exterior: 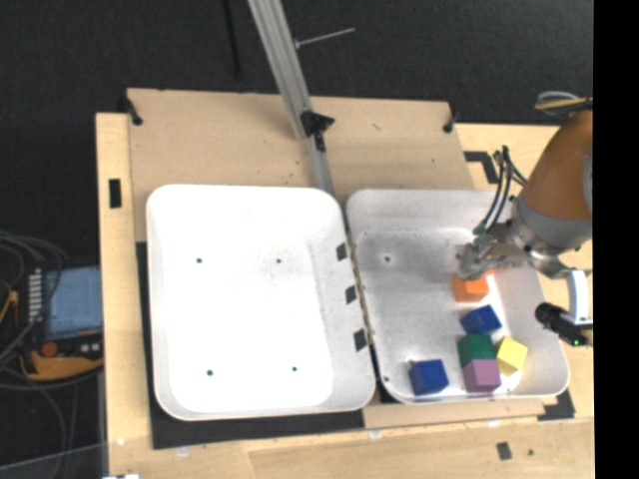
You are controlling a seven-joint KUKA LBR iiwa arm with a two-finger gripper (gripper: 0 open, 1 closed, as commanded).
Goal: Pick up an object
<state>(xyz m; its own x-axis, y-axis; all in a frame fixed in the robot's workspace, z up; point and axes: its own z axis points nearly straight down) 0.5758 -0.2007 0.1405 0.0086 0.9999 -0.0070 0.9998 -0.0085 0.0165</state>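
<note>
robot arm (559, 183), cut off at right, lowers its tool (477, 260) over an orange block (470, 287) in the right bin (399, 267); the tool's grip is too blurred to tell. other blocks sit nearby.

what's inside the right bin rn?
Right bin holds six blocks: orange block just under the gripper, two blue, green, purple, yellow. The arm covers the bin's far right corner.

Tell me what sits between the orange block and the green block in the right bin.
In the camera view, a blue block lies between the orange block and the green block, all in the right bin.
</note>
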